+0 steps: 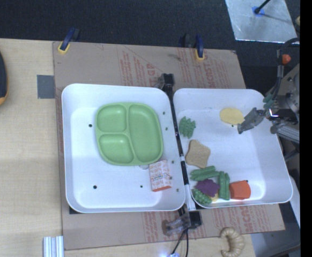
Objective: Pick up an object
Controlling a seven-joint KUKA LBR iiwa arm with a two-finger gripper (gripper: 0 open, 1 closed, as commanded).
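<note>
Hovering gripper (248, 123) in right bin (274, 159), beside yellow piece (231, 115), finger state unclear, apparently holding nothing.

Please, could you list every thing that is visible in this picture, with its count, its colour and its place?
bins: 2, white, side by side on the bench
divided plate: 1, green, left bin
small packet: 1, red and white, left bin, near the plate
yellow piece: 1, right bin, far side
leafy toy: 1, green, right bin
bread slice: 1, tan, right bin
toy food pile: green, purple, orange, right bin, near edge
clamps: 2, blue and yellow, far edge of the board
gripper: 1, grey, over the right bin beside the yellow piece
</note>
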